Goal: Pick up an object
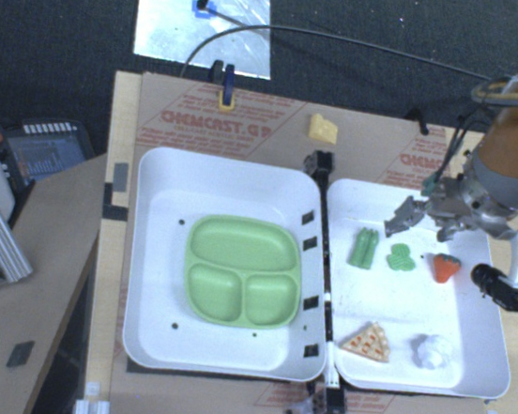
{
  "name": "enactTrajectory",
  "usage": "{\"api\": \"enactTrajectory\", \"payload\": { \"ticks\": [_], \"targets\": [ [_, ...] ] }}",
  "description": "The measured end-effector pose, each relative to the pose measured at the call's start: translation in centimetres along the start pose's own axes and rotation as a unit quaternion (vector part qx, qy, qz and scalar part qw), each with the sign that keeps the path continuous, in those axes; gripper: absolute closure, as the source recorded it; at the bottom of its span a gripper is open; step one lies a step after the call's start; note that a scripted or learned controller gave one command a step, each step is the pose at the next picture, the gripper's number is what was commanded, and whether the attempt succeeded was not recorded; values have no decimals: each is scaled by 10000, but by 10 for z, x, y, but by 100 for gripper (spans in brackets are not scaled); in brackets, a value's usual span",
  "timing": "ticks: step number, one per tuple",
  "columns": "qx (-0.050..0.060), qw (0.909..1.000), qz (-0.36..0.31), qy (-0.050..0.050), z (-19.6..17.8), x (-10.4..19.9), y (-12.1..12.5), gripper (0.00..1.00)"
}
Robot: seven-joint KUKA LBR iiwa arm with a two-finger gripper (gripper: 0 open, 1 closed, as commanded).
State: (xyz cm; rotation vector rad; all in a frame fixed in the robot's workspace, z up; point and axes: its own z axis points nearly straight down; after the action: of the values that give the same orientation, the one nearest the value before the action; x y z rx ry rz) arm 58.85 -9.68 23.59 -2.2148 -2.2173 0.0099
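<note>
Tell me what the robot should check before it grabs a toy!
1. Toys in the right bin: celery, broccoli, strawberry, pizza, white lump. Ok.
2. Gripper holding nothing: ok.
3. Fingers spread: ok.
4. Gripper above a toy: not ok, it is beside the broccoli, toward the bin's back.
5. Space around the broccoli: cannot tell, the strawberry sits close.
6. Green tray apart in the left bin: ok.

Bright even overhead light, soft shadows, slightly grainy
</note>
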Motion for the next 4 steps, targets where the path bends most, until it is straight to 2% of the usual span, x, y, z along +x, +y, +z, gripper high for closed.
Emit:
{"api": "enactTrajectory", "payload": {
  "ticks": [1, 2, 3, 4],
  "targets": [
    [-56, 10000, -10, -7, -6, 0, 2, 0],
    [-38, 10000, 1, -4, 40, -5, 9, 0],
    [-32, 10000, 3, -1, 102, -7, 12, 0],
    [-62, 10000, -1, -6, 152, -7, 14, 0]
  ]
}}
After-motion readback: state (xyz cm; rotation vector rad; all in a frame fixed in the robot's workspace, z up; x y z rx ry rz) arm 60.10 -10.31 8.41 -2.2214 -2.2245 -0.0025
